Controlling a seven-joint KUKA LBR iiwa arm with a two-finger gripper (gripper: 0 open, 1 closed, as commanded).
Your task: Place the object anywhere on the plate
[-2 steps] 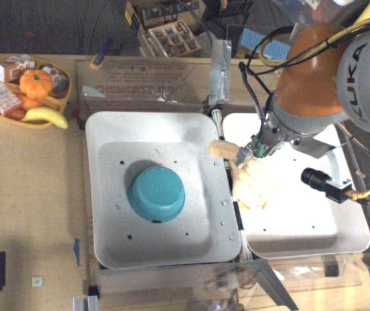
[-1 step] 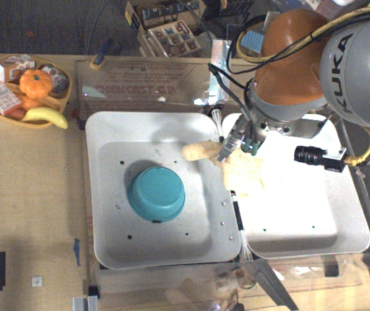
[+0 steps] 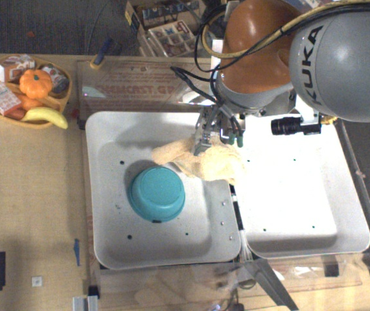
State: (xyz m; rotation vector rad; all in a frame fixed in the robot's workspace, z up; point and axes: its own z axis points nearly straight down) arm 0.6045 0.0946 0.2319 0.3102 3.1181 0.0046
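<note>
A round teal plate (image 3: 157,193) lies in the left bin (image 3: 107,238), towards its front middle. A pale cream, floppy object (image 3: 207,163) lies at that bin's right rear, one end almost touching the plate's rim, the other reaching the divider between the bins. My gripper (image 3: 218,141) hangs straight down over the object's rear edge, open, one fingertip (image 3: 200,145) at the object's left part and the other near its right part. Nothing is held between them.
The right bin (image 3: 301,193) lies under the arm's grey and orange body. On the bench at the far left stands a basket (image 3: 23,96) with toy fruit and a banana. Boxes and cables lie behind the bins.
</note>
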